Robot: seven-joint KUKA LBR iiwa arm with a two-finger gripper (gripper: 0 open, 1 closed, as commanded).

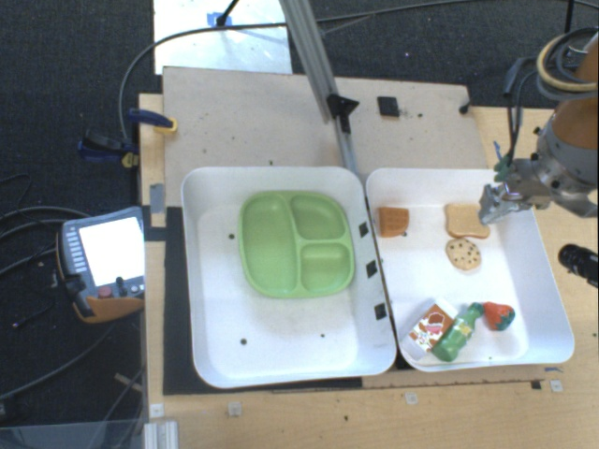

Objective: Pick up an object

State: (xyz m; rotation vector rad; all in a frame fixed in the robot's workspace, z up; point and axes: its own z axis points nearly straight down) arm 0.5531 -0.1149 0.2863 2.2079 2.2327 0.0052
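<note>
Stage: approach, nothing lifted yet | gripper (493, 206) is poised at the tan toast slice (463, 221) in the right white bin (552, 293) | grip state cannot be told | grasp and lift are judged outstanding

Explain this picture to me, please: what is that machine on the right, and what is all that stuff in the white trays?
One camera fixed above the bench looks down at a slant. The machine is a robot arm reaching in from the right; its gripper hangs over the right bin, beside a slice of toast. I cannot tell whether it grips anything. That bin also has a second toast piece, a cookie, a small carton, a green bottle and a strawberry, all toy-like. The left bin holds a green divided plate.
</note>
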